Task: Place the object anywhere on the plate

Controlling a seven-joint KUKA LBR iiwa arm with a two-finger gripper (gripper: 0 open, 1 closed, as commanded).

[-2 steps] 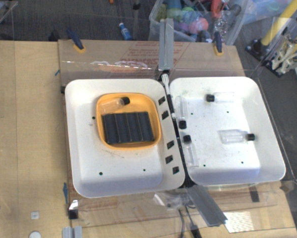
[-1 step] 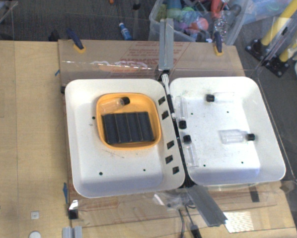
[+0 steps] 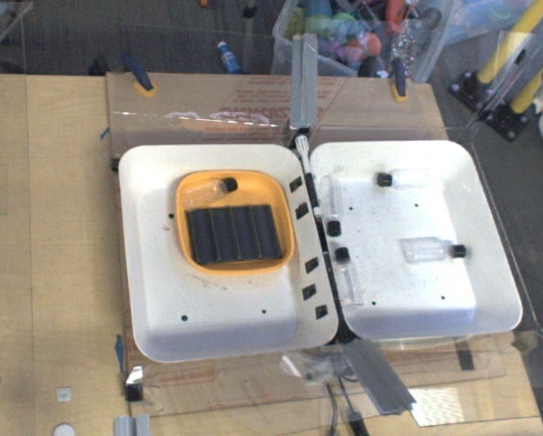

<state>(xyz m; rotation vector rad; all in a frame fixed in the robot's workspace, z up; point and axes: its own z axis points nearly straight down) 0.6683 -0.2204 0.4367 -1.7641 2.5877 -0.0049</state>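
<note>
You've got the pale wooden bench [image 3: 44, 243] carrying a brown cardboard sheet [image 3: 208, 107], with the two bins on top of it. The left shallow white plastic bin [image 3: 149, 307] and the right shallow white plastic bin [image 3: 489, 289] sit side by side, their inner walls touching along a centre seam. Behind the bench there's a clear plastic crate of coloured toys [image 3: 362, 21]. The orange-yellow rounded square plate [image 3: 185, 193] lies flat in the upper middle of the left bin. The black ribbed rectangular block [image 3: 233, 233] lies flat on that plate and covers most of its floor. A small clear vial with a dark cap [image 3: 222, 186] lies on the plate too, at its upper edge just above the block. In the right bin, a larger clear vial with a black cap [image 3: 430, 251] lies on its side right of centre. A short black-capped vial [image 3: 383, 179] is near the back wall, well apart from it. Two more small black-capped vials [image 3: 337, 242] lie against the left wall by the seam. Gripper opening and any load: can't tell from this frame.
</note>
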